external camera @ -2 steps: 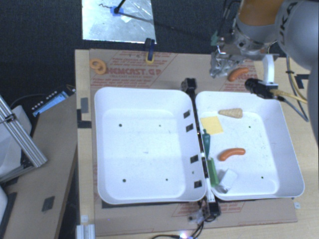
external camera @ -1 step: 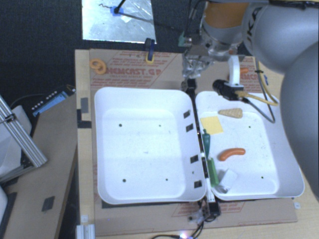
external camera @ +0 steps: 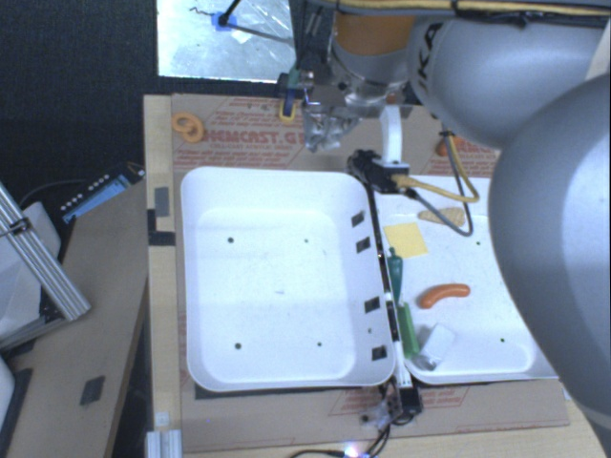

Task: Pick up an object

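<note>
Orange sausage (external camera: 445, 295) and yellow square (external camera: 407, 239) in right bin (external camera: 496, 356).

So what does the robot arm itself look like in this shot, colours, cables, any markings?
The grey KUKA arm has smooth, rounded, glossy links, with a broad orange band above the wrist. A thin black cable runs across it, and dark lettering marks the grey casing beside the band. Below sits a silvery metal end effector with a small blue and yellow fitting at its side.

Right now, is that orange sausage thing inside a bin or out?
Inside: the orange sausage lies flat on the right bin's floor.
</note>
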Motion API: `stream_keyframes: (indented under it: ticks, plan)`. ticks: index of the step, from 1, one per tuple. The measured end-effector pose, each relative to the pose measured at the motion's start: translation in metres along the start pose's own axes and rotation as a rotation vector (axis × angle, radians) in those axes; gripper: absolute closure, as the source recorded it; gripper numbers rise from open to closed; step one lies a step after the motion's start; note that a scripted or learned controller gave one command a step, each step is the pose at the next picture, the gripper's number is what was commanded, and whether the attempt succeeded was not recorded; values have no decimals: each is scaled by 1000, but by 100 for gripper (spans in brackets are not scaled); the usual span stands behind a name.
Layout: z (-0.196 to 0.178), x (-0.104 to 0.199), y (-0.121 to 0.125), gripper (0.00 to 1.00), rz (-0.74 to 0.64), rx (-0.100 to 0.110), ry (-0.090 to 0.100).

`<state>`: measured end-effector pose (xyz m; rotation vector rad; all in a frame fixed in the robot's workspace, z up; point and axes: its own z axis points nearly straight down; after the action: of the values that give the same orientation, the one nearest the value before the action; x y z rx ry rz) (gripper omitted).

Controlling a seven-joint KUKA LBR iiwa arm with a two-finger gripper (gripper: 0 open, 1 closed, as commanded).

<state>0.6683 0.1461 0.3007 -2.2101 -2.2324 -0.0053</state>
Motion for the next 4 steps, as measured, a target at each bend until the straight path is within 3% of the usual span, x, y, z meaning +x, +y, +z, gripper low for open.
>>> stream_keyframes:
  ticks: [1,4]
  plan:
    - [34,77,0,100,0,2,0]
    - [-62,89,1,100,4,-2,-1]
